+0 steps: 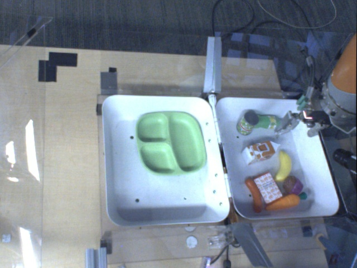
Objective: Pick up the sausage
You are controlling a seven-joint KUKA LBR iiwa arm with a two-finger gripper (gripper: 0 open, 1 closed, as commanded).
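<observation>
The sausage (pixel 254 196) is a reddish-brown cylinder lying along the left side of a red snack box (pixel 268 187), in the front part of the right bin (pixel 323 166). The box partly overlaps it. My gripper (pixel 301 125) hangs over the bin's far right corner, well behind the sausage and to its right. Its fingers are spread open with nothing between them. The arm's orange band (pixel 345 71) shows at the right edge.
The right bin also holds a green bottle (pixel 257 121), a small carton (pixel 261 152), a banana (pixel 284 166), a purple item (pixel 294 185) and a carrot (pixel 283 203). A green divided plate (pixel 170 141) lies in the left bin (pixel 120 194).
</observation>
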